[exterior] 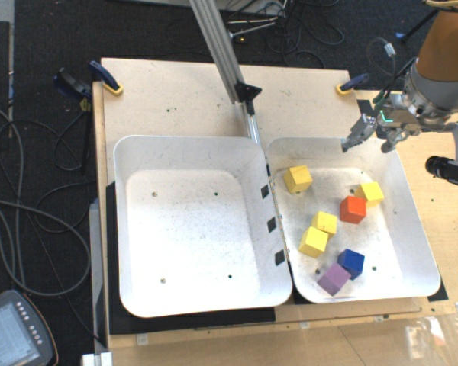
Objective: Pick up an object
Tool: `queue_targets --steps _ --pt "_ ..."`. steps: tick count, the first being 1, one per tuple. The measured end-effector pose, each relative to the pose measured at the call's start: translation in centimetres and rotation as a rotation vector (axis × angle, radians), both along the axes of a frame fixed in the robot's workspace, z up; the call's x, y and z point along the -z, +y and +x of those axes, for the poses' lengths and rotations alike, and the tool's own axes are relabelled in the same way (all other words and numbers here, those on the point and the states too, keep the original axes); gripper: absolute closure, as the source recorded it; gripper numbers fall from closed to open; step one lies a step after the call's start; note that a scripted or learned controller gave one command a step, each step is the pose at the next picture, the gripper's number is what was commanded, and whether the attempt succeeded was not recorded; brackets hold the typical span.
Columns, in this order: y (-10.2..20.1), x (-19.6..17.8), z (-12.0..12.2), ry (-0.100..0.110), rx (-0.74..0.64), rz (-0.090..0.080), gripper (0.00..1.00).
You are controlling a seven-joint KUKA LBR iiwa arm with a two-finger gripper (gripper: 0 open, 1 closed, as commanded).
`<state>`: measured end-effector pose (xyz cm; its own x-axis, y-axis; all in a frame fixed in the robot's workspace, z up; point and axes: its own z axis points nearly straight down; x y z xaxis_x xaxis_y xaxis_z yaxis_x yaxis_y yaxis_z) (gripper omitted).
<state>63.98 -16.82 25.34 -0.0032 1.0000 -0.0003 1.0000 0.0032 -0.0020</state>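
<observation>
Gripper [370, 134] hung above the far rim of the right bin [412, 204], fingers spread apart, nothing between them. Looked like the approach step, no pick made yet. All the blocks sat in that bin: yellow cube [298, 178] far-left, orange cube [353, 209] touching a small yellow block [372, 193], blue cube [351, 262] and purple cube [334, 279] at the near side. Left bin [137, 204] held no blocks. My guess: next it needed to move nearer and descend over one block, probably the small yellow one.
</observation>
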Motion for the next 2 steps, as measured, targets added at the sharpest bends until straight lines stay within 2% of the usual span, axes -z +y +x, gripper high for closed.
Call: queue_targets --steps 2 --pt "1.3 11.6 1.1 0.003 -0.001 0.001 0.0"
